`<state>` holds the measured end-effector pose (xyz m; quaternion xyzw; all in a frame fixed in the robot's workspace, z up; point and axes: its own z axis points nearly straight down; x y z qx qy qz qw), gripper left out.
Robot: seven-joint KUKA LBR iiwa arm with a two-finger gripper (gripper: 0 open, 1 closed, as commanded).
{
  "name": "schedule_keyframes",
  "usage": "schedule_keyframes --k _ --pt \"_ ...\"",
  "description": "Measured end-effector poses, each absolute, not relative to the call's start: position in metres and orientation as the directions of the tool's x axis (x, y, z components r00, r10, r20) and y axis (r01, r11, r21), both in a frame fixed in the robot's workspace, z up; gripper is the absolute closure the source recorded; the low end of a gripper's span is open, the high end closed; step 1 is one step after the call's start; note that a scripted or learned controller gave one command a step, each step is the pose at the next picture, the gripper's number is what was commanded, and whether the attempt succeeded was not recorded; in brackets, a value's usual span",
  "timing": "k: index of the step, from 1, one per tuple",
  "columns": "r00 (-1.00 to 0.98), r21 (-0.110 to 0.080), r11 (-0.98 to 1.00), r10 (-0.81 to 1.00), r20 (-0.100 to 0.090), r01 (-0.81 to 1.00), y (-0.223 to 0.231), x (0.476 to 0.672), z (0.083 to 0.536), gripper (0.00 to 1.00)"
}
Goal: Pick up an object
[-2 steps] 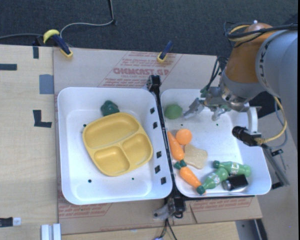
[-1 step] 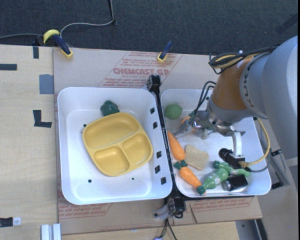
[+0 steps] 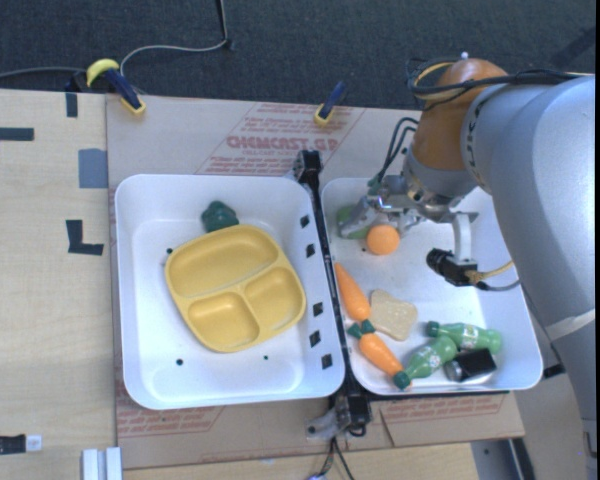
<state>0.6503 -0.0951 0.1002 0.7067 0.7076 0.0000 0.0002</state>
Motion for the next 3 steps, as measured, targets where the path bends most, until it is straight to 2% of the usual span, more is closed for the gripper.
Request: schedule_keyframes --k 1,2,3 --pt "-0.003 -0.006 0.003 1.0 0.0 1.0 -0.095 0.649 0.109 1.0" --pt "-0.002 -0.002 0.002 1.0 -0.002 1.0 -0.095 0.65 0.109 0.0" --pt "-0.003 0.0 0.003 1.0 -0.001 1.0 -0.097 0.669 0.085 0.0"
